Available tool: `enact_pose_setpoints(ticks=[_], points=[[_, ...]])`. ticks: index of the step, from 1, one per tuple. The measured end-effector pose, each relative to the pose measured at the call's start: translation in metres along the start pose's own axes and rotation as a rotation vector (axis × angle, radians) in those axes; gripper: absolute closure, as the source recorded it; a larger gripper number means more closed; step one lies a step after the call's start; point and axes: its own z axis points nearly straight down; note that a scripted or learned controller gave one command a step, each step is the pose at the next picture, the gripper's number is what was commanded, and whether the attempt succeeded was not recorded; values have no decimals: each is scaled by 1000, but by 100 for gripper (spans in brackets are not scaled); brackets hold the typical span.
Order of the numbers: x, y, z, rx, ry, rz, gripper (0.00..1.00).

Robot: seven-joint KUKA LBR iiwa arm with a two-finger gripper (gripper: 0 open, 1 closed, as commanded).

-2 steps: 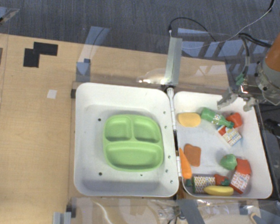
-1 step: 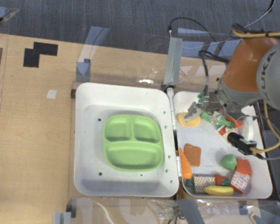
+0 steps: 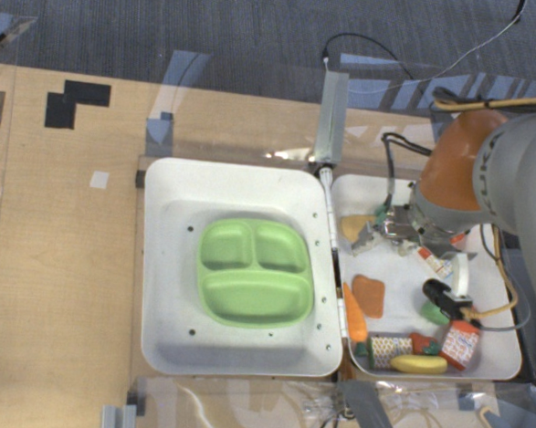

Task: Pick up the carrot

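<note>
The gripper (image 3: pixel 388 231) hangs low over the far part of the right bin (image 3: pixel 511 355), at the end of the grey arm (image 3: pixel 525 172) that comes in from the right. Whether it is open or closed cannot be told from this angle, and nothing can be seen in its hold. Just to its left lies a pale yellow piece (image 3: pixel 353 226); just to its right, a small red-and-white tube (image 3: pixel 435 260).

The carrot (image 3: pixel 357 320) is well apart from the gripper, nearer the camera. It lies lengthwise against the left wall of the right bin, thin end pointing far. Beside it on the right is a flat brown-orange piece (image 3: pixel 368 295).

Along the near wall of that bin sit a speckled packet (image 3: pixel 386 348), a yellow banana (image 3: pixel 418 364) and a red carton (image 3: pixel 460 345), with a green item (image 3: pixel 436 313) a little farther back.

The left bin (image 3: pixel 156 246) holds 1 green plate (image 3: pixel 255 272) with 3 compartments.
</note>
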Motion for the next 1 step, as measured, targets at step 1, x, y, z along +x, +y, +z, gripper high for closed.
enact_pose_setpoints(ticks=[1], points=[[-1,-77,2,-11,-4,-425,0]])
